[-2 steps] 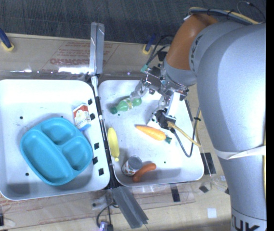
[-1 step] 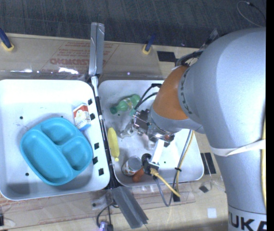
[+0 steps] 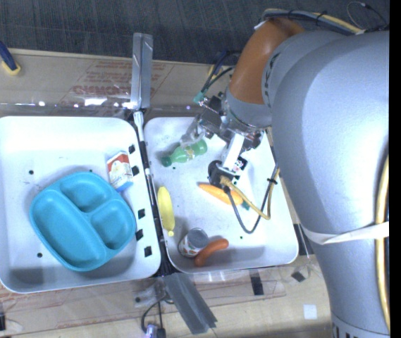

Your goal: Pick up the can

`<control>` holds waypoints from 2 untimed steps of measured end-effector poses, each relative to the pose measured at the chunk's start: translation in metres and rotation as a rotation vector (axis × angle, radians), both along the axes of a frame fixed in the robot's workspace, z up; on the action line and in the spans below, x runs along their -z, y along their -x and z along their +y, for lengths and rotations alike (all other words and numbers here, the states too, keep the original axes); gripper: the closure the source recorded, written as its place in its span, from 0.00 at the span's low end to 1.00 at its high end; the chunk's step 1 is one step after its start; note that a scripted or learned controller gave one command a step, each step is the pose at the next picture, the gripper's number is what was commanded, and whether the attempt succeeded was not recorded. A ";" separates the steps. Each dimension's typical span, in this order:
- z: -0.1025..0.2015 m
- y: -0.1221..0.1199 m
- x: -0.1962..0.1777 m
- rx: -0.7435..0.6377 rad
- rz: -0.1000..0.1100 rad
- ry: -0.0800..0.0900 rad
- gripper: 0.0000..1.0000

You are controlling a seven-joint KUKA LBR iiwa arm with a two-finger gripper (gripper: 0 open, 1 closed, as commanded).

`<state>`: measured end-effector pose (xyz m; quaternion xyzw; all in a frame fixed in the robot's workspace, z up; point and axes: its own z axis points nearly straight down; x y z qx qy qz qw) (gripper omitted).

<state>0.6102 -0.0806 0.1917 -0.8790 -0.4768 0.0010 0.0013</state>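
Step in hand: the approach, with no grasp yet. Gripper [image 3: 204, 124] at the far end of the right bin [image 3: 260, 241], just beside the green bottle [image 3: 184, 152] and well apart from the can [image 3: 194, 242]. Open or closed: cannot tell from this angle. Nothing visibly held.

Can at the near end of that bin, close to the front wall and toward the left corner, round end turned up at the camera; upright or slightly tilted, hard to say. Orange-red sausage [image 3: 212, 251] touching its near-right side. Yellow banana [image 3: 165, 212] just beyond it along the divider wall. Carrot [image 3: 221, 193] lying between can and gripper.

To do it well: rise clear of the bottle first, cross above the carrot instead of sweeping through it, then come straight down centred over the can. Turn the wrist so that the closing line avoids the sausage; otherwise probably a pinch on both, or a can nudged into the corner. Descend slowly near the floor and close only once the can sits squarely in the gap.

Edges and room: front wall and divider crowding the can on two sides, so little slack there. Bare floor toward the middle and right of the bin, likely the safest side to enter from. Left bin [image 3: 17, 189], with its blue divided plate [image 3: 80, 220] and small carton [image 3: 120, 170], well off the path.
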 end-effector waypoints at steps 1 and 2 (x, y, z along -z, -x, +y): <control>-0.045 0.051 0.101 -0.189 0.002 -0.001 0.00; -0.027 0.101 -0.093 -0.202 -0.002 0.001 0.00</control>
